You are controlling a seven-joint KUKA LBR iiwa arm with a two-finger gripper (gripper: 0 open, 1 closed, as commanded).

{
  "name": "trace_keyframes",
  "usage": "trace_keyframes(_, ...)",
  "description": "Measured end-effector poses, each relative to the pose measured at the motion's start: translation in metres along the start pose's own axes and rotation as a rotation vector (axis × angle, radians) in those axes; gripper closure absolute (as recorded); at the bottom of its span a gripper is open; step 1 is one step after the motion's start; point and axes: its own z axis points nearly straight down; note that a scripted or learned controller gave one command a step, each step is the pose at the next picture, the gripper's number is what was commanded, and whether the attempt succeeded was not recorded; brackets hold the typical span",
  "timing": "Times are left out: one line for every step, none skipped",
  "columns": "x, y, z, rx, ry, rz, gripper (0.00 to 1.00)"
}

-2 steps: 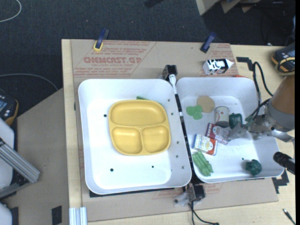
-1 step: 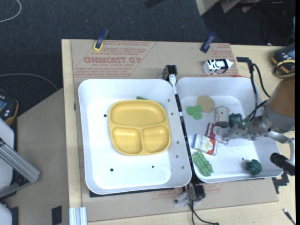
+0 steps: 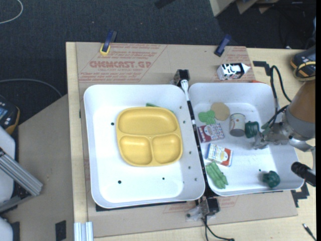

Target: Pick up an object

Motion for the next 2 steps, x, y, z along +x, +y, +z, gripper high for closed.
trace_keyframes(0.01,-0.001,-0.052,0.001,-0.002,-0.002,1.0)
trace_keyframes(0.012,0.002,-0.116,-0.003,-0.003,-0.002,1.0)
